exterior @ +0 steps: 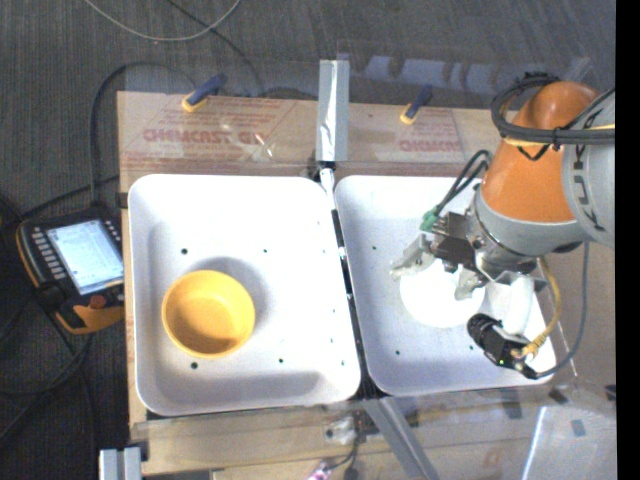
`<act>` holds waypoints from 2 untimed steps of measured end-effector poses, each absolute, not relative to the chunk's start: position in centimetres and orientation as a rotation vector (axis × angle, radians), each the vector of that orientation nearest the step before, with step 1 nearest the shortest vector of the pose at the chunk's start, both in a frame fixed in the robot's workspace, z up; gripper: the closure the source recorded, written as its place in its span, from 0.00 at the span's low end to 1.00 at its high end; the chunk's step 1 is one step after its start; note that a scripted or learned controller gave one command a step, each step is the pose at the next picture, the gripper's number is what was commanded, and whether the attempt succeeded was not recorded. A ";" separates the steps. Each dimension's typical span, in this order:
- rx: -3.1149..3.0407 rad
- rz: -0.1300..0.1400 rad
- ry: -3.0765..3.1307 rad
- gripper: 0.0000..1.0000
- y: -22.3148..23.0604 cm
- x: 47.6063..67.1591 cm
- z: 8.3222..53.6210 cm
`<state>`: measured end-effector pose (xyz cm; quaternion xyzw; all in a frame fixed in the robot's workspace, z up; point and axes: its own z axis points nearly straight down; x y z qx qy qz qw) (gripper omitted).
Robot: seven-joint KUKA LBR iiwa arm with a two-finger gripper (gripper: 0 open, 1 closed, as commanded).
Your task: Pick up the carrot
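Arm: the grey robot arm with an orange band point(540, 168) rises toward the lens at the right of the frame and covers the upper right part of the right bin.
Carrot: I cannot tell its place or its look; nothing carrot-coloured can be made out in either bin, and the arm hides part of the right one.
Gripper: the grey two-finger gripper point(440, 268) sits low over the middle of the shallow white right bin point(385, 358); whether it is open or closed cannot be told, and nothing can be seen held in it.
Beneath the gripper: a flat white round patch point(430, 308) on the bin floor, its nature unclear.
Left bin: the shallow white left bin point(230, 203) holds a round yellow bowl point(208, 313), upright, at its lower left.
Desk: a brown board with red lettering point(215, 133) behind the bins, with two blue-and-yellow clamps point(203, 90) at its far edge.
Far left: a black and orange handheld control screen point(75, 258) on the dark floor, its cable running upward.
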<state>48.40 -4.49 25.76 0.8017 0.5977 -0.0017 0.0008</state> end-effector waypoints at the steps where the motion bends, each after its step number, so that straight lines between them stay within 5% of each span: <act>1: 2.727 -0.008 1.557 0.00 -6.3 48.4 30.9; 2: 2.577 -0.008 1.801 0.00 5.4 48.3 27.5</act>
